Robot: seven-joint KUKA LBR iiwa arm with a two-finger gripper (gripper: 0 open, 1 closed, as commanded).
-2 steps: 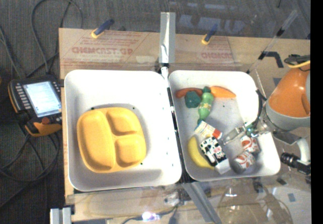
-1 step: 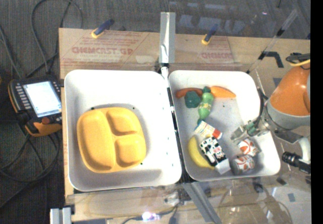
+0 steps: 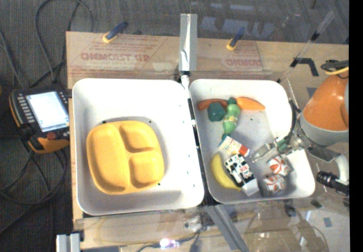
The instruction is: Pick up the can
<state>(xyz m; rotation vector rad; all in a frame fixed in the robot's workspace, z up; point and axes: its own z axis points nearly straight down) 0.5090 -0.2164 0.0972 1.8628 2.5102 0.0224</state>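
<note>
The can (image 3: 273,184), silver with red and white marks, lies in the front right corner of the right bin (image 3: 266,86). A second red-and-white item (image 3: 280,166) lies just behind it, touching it. My gripper (image 3: 265,152) reaches in from the right and hangs low over the bin, just left of and behind that second item, a short way from the can. Nothing shows in its grasp. The arm's orange band (image 3: 326,106) is at the right edge.
A patterned carton (image 3: 238,163) and a banana (image 3: 222,172) lie left of the can. Green toys (image 3: 224,113) and an orange carrot (image 3: 249,103) sit at the back of the right bin. The left bin (image 3: 85,97) holds a yellow divided tray (image 3: 126,155).
</note>
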